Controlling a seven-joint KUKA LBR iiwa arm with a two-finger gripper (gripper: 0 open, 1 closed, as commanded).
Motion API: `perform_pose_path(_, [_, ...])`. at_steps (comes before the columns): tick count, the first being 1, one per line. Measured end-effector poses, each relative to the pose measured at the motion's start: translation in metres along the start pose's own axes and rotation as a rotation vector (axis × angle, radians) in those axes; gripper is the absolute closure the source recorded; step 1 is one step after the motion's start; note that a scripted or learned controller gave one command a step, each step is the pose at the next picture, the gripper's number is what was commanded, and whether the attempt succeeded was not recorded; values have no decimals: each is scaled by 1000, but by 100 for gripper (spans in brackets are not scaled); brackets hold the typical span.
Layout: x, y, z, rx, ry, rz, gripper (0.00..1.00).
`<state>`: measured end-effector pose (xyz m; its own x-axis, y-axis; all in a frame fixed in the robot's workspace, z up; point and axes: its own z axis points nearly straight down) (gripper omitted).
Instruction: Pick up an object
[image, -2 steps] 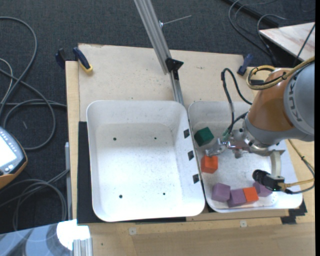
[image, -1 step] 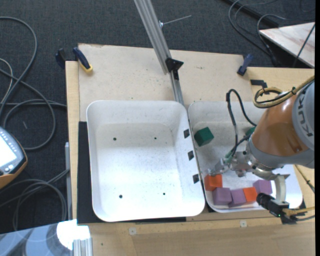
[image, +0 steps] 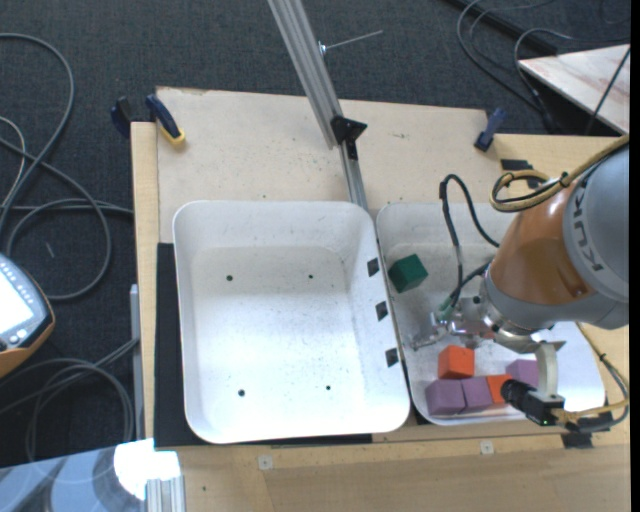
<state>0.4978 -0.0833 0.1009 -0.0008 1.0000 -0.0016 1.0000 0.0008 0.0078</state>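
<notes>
Camera view: "KUKA" lettering partly readable on grey arm (image: 600, 250) above right bin (image: 400, 225).

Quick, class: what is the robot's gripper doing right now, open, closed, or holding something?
Gripper: cannot be told. It is low in the right bin, just above the orange block, mostly hidden under the arm.

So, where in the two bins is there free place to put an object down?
The left bin has a wide bare floor between all four walls. In the right bin, bare floor lies behind and around the green block. Its front is crowded: orange block, purple block, and the gripper above.
</notes>
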Motion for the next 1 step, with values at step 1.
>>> perform_pose_path(1, [79,15,-103,-2,5,-8,0])
